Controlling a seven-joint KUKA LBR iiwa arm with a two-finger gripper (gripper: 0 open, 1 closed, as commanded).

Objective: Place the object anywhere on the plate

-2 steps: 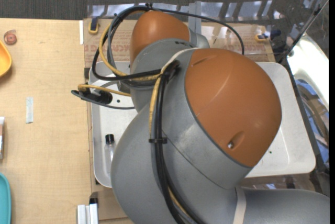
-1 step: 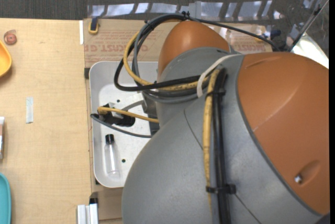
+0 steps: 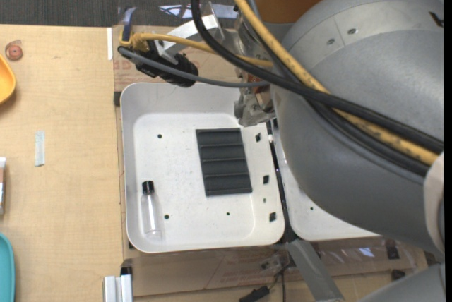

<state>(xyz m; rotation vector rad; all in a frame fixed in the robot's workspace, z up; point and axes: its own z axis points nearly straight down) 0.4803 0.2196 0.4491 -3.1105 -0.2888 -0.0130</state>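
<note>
A small clear vial [image 3: 150, 209] with a black cap lies near the front left corner of the left white bin [image 3: 134, 152], pointing front to back. A black ribbed rectangular plate [image 3: 224, 161] lies flat in the middle of that bin, well to the right of the vial. The big grey arm [image 3: 360, 117] hangs over the right bin and covers most of it. A metal part of my gripper [image 3: 249, 109] peeks out under the arm, at the left bin's back right, just beyond the plate's far end. Nothing is seen held in it.
Black and yellow cables [image 3: 212, 46] run from the arm across the back of the left bin. On the wooden bench to the left lie an orange object [image 3: 4, 85], a small grey strip [image 3: 39, 149] and a teal object [image 3: 4, 269]. The right bin [image 3: 311, 219] shows a bare front strip.
</note>
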